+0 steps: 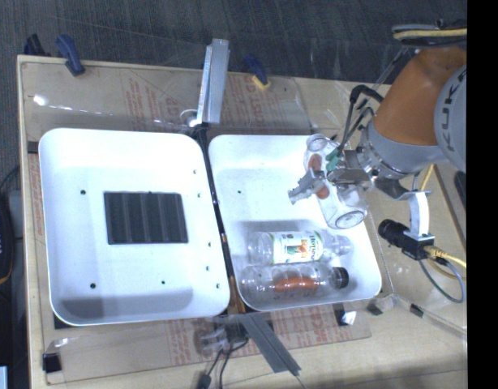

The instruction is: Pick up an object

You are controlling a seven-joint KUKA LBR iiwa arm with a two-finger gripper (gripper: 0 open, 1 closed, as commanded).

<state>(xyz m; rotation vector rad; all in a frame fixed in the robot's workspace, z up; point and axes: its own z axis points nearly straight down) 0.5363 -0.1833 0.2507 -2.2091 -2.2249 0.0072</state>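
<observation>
We see the right bin (233,217) open along its left half, bottles (294,262) crowding its near edge. Our claw (330,177) overlaps a clear bottle (340,205); its grip we cannot tell.

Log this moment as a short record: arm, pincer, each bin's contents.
arm: reaches in from the right over the right bin
pincer: above the right bin's upper part, beside a clear bottle tilted near it; grip unclear
right bin: two clear plastic bottles lying on their sides along the near wall, one with a white label, one with a dark cap
left bin: a dark ribbed rectangular panel
</observation>
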